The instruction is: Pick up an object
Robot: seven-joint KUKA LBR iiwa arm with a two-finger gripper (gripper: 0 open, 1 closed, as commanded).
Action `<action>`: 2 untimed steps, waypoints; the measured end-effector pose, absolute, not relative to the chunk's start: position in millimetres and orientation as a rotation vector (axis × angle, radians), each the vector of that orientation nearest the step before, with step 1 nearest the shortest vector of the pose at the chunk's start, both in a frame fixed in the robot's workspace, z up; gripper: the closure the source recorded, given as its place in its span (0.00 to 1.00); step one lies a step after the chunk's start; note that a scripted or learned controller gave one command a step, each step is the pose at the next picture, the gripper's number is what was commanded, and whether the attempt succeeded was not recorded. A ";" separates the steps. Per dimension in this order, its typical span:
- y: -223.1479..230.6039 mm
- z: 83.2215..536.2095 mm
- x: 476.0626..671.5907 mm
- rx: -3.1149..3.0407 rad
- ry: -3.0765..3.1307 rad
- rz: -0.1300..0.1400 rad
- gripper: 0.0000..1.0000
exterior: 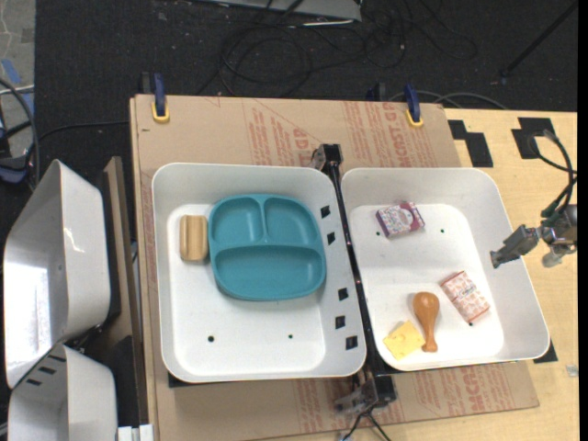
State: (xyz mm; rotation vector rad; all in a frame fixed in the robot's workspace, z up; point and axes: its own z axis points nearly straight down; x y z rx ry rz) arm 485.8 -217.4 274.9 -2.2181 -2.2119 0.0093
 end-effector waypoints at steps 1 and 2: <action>-216.6 280.3 488.1 -2.220 -2.223 0.001 0.00; -211.7 221.9 479.8 -2.219 -2.216 0.004 0.00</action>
